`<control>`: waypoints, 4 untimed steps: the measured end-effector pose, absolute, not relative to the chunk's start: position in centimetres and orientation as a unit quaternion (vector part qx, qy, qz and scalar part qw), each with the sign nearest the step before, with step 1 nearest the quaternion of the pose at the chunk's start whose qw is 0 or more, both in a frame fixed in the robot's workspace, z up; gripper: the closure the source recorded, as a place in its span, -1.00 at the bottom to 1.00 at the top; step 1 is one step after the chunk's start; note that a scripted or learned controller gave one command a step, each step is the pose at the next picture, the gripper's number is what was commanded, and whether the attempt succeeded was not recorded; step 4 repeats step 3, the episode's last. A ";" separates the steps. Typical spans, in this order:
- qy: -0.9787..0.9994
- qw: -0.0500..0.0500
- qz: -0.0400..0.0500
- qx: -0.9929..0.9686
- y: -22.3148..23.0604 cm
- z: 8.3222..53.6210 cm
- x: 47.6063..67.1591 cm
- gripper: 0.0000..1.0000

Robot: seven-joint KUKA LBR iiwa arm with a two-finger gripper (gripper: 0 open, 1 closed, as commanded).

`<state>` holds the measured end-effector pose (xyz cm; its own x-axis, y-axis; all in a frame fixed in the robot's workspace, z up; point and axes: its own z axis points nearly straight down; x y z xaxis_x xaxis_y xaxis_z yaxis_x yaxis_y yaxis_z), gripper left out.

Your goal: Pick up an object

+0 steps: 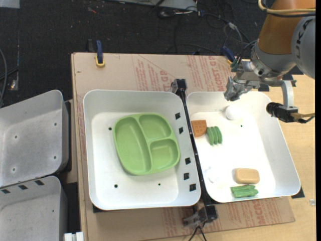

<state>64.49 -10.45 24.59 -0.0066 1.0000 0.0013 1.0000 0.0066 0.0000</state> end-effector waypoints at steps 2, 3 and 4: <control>-0.710 0.001 0.000 -0.704 0.6 23.1 62.6 1.00; -0.710 0.001 0.000 -0.705 5.4 22.2 62.1 1.00; -0.710 0.001 0.000 -0.705 5.4 22.2 62.1 1.00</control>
